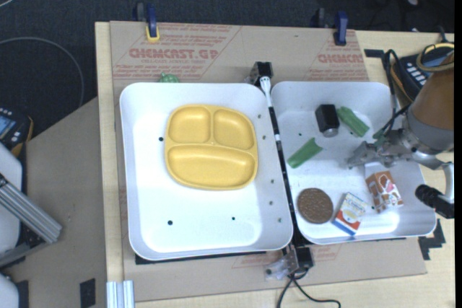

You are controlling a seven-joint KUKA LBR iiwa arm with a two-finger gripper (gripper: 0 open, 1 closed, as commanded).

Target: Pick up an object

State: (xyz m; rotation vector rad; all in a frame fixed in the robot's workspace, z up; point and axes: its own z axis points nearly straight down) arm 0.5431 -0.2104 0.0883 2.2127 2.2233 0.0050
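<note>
The right bin point(289, 101) holds several small objects. A black cylinder point(327, 119) and a green block point(354, 121) lie near its far side. A green stick point(304, 152) lies left of centre. A brown round disc point(315, 205), a small white and yellow packet point(350, 213) and a red and white packet point(383, 190) lie near the front. My gripper point(369, 154) hangs low over the bin's right part, just behind the red and white packet and in front of the green block. I see nothing held in it.
A yellow divided plate point(211, 146) lies in the left bin point(144, 177). Blue clamps point(151, 19) point(341, 28) hold the cardboard base at the back. Cables and a black device point(411, 72) sit at the right, beside the arm point(437, 108). A small green thing point(168, 78) lies behind the left bin.
</note>
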